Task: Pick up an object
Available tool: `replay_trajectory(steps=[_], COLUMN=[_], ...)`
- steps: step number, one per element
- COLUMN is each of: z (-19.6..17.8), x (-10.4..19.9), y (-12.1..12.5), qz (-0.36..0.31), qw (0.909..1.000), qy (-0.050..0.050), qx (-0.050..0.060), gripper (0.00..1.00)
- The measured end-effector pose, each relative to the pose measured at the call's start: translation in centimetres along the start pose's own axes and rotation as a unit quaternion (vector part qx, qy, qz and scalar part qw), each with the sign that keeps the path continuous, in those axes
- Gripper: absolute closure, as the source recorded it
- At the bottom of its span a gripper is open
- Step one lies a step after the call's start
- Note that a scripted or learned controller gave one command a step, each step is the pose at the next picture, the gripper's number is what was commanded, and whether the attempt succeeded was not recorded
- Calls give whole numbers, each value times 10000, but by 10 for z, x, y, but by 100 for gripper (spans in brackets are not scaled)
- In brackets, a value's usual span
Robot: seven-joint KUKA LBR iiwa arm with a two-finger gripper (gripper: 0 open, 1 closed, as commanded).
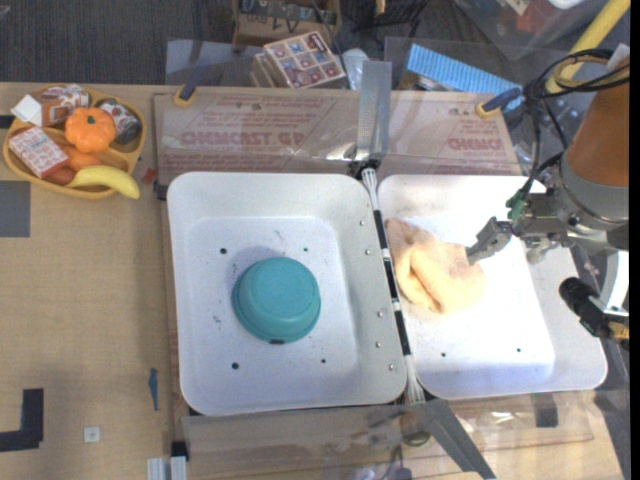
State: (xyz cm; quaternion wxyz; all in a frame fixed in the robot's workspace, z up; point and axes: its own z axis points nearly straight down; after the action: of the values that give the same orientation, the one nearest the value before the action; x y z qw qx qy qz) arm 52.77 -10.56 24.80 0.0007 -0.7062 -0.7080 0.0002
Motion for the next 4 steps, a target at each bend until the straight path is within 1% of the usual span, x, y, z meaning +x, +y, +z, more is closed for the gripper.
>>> replay_trajectory(steps=[1,2,3,4], z=[-10,-10,159,158], x=[-1,-2,-41,6], y=[1,1,38,34], qz=[13,16,125,-627], qw=[10000,10000,9999,9980], qy=[-3,-4,-10,-18], qx=[-13,-12,-62,-59], gripper=[100,0,0,0])
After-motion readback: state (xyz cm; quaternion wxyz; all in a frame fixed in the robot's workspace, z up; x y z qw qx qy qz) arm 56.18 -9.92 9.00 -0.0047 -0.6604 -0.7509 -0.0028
